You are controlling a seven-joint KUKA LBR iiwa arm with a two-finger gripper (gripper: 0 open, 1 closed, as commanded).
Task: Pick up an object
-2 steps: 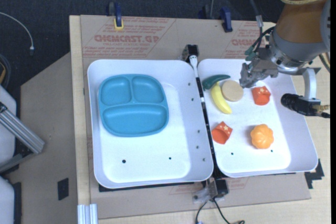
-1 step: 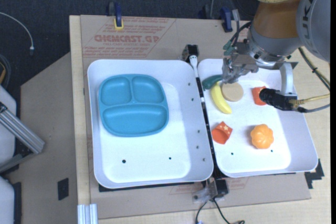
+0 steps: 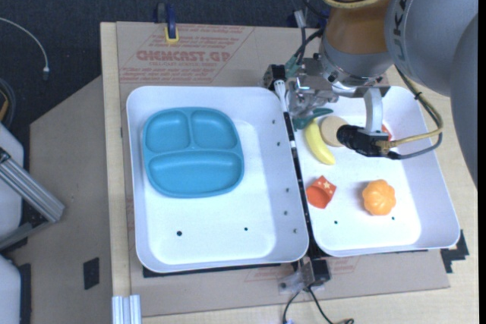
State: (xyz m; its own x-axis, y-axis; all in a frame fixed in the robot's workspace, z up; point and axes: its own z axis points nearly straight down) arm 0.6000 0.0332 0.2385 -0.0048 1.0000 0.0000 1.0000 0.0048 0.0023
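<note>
- Banana (image 3: 320, 143), the largest loose piece in the right bin (image 3: 433, 186), lies against that bin's left wall in its far half, long axis running far to near; it looks like a light, stiff plastic toy with a smooth, slippery skin, so I would pinch it across the narrow middle of the curve, not along its length
- Orange fruit (image 3: 378, 196), near-right part of the same bin and well apart from the others; round, ribbed, probably light and hard, likely to roll out of a shallow pinch, so take it across the widest part
- Beige round piece (image 3: 331, 130), just beside the banana's far end and touching or nearly touching it; crowding makes a clean hold doubtful
- Red piece (image 3: 321, 192), near the left wall, small and angular; flat faces should offer better purchase
- Teal scrap (image 3: 303, 120), partly hidden under the hand, too little seen to judge
- Hand (image 3: 311, 99) hangs over the far-left corner of the right bin; whether it is released or clenched I cannot tell
- Blue divided plate (image 3: 194, 152) sits in the left bin (image 3: 228, 239) on the surface
</note>
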